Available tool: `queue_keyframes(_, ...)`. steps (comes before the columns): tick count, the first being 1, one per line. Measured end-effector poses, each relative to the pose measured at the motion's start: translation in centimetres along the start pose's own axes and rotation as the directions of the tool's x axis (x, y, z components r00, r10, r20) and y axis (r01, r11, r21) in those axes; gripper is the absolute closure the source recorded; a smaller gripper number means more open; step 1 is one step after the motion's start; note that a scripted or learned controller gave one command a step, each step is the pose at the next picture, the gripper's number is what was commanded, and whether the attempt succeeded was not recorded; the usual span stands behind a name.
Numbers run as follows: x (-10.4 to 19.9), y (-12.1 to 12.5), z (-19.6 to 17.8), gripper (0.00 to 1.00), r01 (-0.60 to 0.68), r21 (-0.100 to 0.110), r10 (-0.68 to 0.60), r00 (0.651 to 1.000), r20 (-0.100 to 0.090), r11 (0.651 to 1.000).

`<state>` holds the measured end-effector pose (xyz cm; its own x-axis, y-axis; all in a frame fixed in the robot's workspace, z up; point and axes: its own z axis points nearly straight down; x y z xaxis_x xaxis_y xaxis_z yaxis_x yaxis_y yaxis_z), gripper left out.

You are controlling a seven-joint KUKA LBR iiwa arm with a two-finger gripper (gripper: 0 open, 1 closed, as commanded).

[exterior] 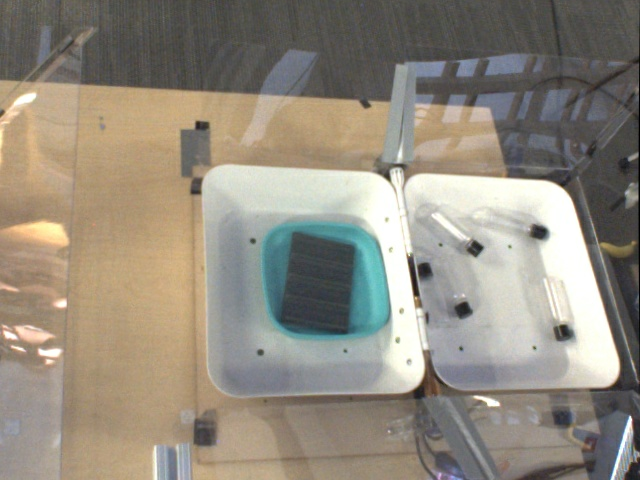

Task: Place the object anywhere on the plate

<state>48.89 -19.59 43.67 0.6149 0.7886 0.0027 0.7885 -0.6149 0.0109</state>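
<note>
The left bin (225,298) holds a teal plate (372,278), and on it lies a dark ribbed block (319,281), flat and slightly turned, well inside the plate's rim. Judged from how things lie, the block already rests where the task wants it.

The right bin (590,298) holds several small clear tubes with black caps (453,233), lying scattered and apart from one another. No jaws can be seen, so how far open they are, or what they have hold of, cannot be told.

The block looks stiff and fairly light, perhaps foam or rubber, with grooves across its top that should give the fingers some bite. Its short sides look the better place to take hold, pinching across the width. The tubes look light, smooth and likely to roll; a grasp across the middle of the barrel would probably suit them best, and gently if they are glass.
</note>
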Motion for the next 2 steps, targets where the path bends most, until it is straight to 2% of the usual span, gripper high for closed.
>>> queue_keyframes(1,0.8,1.6,0.1,0.00,-0.128,0.002,0.128,0.992,0.001,0.992)
queue_keyframes(2,-0.3,0.3,0.1,0.00,-0.249,0.002,0.249,0.968,0.002,0.968)
